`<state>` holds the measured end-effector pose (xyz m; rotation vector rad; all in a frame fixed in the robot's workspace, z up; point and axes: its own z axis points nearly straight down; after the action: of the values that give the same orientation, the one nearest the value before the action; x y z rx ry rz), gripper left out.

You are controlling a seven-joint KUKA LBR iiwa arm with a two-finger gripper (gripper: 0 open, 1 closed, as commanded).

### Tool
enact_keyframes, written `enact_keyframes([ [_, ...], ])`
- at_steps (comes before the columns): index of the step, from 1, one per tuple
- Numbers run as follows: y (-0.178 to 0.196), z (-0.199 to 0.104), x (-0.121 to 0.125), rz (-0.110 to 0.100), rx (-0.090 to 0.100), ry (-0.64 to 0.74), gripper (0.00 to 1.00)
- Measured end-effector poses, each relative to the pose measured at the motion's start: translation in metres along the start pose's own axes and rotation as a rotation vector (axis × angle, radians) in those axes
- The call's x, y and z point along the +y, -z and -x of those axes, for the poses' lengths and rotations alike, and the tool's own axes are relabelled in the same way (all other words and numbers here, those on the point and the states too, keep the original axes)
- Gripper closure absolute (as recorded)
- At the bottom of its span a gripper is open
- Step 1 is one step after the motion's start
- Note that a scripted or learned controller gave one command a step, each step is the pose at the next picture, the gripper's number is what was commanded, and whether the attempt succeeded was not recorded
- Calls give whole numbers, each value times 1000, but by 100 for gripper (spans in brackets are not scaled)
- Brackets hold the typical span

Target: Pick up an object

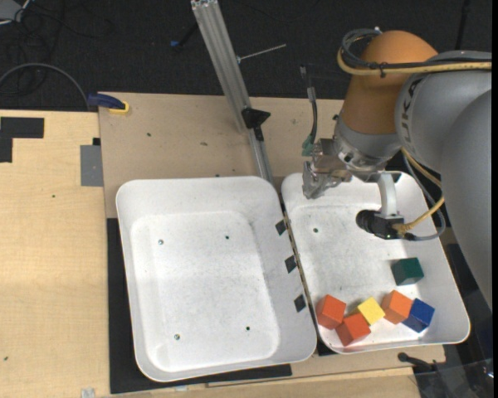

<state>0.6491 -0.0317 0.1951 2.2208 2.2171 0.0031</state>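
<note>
Several small cubes lie in the right bin (448, 326) near its front edge: an orange cube (331, 310), a red cube (354, 328), a yellow cube (371, 311), a second orange cube (397, 306) and a blue cube (419, 315). A dark green cube (407, 270) sits apart, a little further back on the right. My gripper (315, 182) hangs over the back left corner of the right bin, well away from all the cubes. I see no cube at its tip.
The left bin (149, 214) lies beside the right one, with black clips (289, 264) along the shared rim. A slanted aluminium rail (228, 73) rises behind the bins. A cable and black fitting (375, 222) hang from the wrist over the right bin.
</note>
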Motion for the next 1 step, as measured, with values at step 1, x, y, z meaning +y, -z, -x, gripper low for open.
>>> enact_keyframes([
  [1,70,-15,-36,0,2,3,100],
])
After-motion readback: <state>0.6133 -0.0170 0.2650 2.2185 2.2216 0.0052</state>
